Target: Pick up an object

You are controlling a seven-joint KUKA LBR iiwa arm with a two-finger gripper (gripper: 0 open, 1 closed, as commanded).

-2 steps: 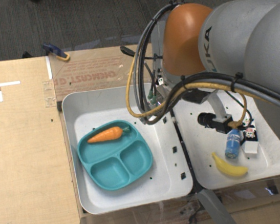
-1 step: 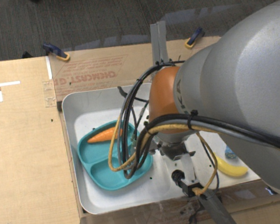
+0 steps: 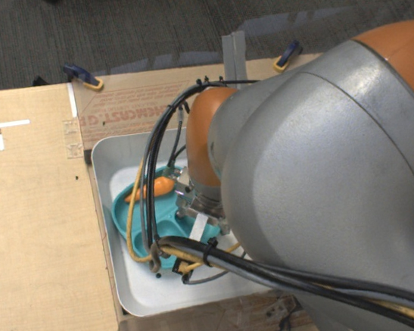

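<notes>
Grey arm (image 3: 331,181) hides the gripper's state; teal object (image 3: 133,209) looks light, rigid; grasp its thin rim.

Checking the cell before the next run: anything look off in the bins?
Nothing damaged or spilled. The arm is low over the white bin and hides most of it. Visible inside are a teal object and a small orange one, both partly behind the arm's cables.

free: bare bin floor (image 3: 140,285) at left, front | blocked: arm (image 3: 324,183), cables (image 3: 149,161) over teal object (image 3: 133,209)
</notes>
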